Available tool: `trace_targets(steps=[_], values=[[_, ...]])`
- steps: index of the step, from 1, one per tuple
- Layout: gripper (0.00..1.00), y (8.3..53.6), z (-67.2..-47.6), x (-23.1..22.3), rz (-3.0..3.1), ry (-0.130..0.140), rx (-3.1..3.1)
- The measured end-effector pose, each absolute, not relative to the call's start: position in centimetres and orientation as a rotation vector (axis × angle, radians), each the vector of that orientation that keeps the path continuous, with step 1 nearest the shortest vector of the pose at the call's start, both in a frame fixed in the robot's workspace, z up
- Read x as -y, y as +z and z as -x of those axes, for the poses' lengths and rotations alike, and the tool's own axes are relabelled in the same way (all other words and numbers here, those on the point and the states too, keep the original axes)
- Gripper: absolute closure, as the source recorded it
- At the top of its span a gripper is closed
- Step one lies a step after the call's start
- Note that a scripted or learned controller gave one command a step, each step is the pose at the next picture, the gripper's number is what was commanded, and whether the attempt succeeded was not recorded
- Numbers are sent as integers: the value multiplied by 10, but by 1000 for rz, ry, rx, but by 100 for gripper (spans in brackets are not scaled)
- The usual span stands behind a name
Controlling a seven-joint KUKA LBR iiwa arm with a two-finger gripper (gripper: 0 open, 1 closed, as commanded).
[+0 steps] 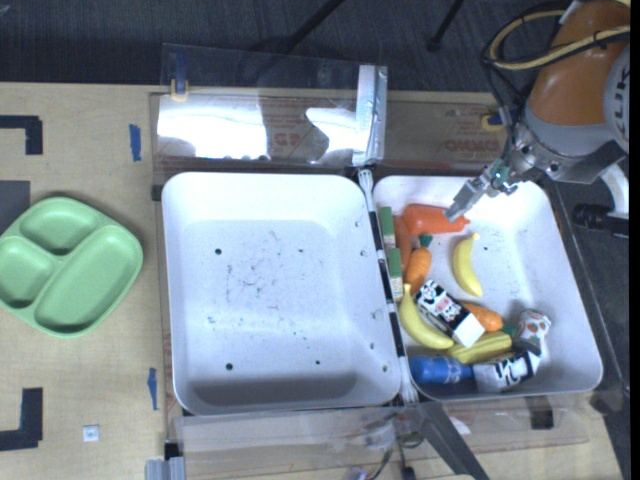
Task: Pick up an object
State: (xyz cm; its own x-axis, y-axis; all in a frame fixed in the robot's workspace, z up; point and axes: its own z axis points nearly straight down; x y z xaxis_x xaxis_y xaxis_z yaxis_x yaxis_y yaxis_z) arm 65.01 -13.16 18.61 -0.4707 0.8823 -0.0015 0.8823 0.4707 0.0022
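Wooden bench [80, 388] w/ two white bins [270, 288] side by side — green divided plate [68, 264] near left edge.

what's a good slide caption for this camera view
KUKA arm's hand poised over an orange toy in the right bin of toy food; left bin and green plate alongside.

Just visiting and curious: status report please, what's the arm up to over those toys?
Gripper low over right bin, at orange toy. Nothing seen held. Small banana and carrot close by, toys crowded.
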Motion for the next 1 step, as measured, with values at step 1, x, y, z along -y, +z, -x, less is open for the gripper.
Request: trace_targets(steps=[1], values=[[0,124,-668,156,-1566,2,-2721]])
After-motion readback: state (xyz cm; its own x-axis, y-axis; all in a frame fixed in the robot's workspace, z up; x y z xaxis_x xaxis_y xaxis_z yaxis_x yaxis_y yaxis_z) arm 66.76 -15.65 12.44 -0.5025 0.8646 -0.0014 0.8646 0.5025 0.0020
